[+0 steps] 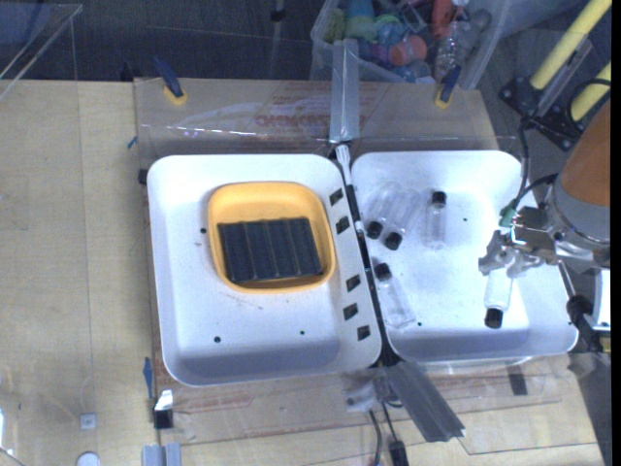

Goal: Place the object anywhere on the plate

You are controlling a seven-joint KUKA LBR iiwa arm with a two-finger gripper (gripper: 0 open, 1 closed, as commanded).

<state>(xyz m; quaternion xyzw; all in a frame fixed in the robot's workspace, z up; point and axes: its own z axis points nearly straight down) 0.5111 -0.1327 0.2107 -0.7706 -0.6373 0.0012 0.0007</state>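
A yellow plate [221, 212] lies in the left bin [179, 328], with a dark ribbed slab [270, 250] on it. Over the right side of the right bin [466, 168] my gripper [502, 264] is shut on a clear vial [498, 297]. The vial hangs down from the fingers, its black cap [493, 317] at the low end near the bin floor. The plate is far to the gripper's left, across the divider between the bins.
Several more clear vials with black caps lie in the right bin: one [435, 216] near the middle, others [386, 219] along the left wall, one [392, 297] lower down. A crate of coloured toys [403, 13] stands behind the bins.
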